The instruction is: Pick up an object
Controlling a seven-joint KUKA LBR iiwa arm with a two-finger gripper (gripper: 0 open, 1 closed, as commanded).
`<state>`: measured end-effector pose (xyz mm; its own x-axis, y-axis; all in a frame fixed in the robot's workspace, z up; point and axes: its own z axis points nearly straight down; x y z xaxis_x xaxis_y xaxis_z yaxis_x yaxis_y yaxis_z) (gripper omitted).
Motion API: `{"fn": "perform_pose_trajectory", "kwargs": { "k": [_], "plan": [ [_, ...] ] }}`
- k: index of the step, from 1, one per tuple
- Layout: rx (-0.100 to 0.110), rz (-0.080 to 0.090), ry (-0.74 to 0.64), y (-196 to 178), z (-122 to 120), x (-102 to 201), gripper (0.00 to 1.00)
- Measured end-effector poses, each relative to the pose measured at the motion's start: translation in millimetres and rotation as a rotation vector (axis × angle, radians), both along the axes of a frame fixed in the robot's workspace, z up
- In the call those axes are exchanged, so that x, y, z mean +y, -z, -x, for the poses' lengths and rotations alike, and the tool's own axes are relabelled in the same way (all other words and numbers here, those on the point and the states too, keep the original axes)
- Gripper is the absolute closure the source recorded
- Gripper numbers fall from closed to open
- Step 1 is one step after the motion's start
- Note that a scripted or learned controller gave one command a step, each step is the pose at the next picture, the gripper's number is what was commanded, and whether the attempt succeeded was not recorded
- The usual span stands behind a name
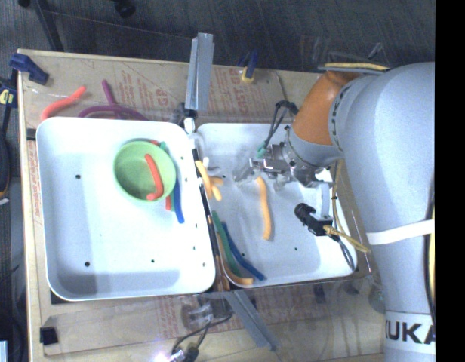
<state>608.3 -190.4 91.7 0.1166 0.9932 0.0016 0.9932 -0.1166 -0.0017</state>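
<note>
Right now I see my gripper (257, 169) low in the right bin (308, 266), toward its twelve o'clock side; whether it grasps anything, I cannot tell. An orange strip (264, 210) lies just at its six o'clock. At nine o'clock, in the left bin (89, 270), a green bowl (134, 173) carries a red strip (153, 176), with a blue stick (177, 202) beside it.

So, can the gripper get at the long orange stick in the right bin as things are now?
Probably yes. The gripper hovers over the right bin, close to the upper end of the orange stick, which lies apart from the other pieces with nothing on top.
</note>
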Motion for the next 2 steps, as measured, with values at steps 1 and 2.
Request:
{"fn": "perform_pose_trajectory", "kwargs": {
  "k": [1, 2],
  "plan": [
    [0.002, -0.003, -0.009, -9, -1, 3, 1.0],
    [-0.002, 0.002, -0.27, -97, -4, 38, 1.0]
  ]
}}
